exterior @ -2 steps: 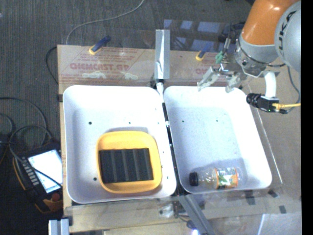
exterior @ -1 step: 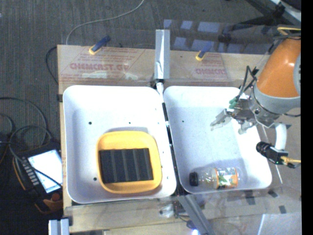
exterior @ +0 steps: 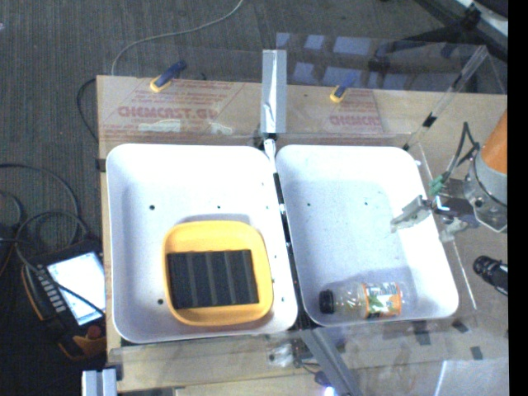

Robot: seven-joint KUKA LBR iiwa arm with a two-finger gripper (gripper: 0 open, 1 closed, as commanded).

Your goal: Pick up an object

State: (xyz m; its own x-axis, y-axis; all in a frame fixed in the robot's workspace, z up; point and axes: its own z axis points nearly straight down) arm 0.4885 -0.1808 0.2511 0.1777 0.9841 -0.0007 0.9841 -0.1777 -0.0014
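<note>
White right bin | bottle lies on its side at lower edge, likely rolled to wall | gripper right of centre, open, holding nothing, apart from bottle | yellow tray lower left bin

Arm: cut off by the right edge; I see just a sliver of orange band and grey wrist.
Gripper: too small and blurred for me to tell how its fingers stand.
Bottle: label print unreadable from here.
Tablet on the floor: screen washed out, lower end cut by the left bin.
Bench lettering: faint, partly illegible.
</note>
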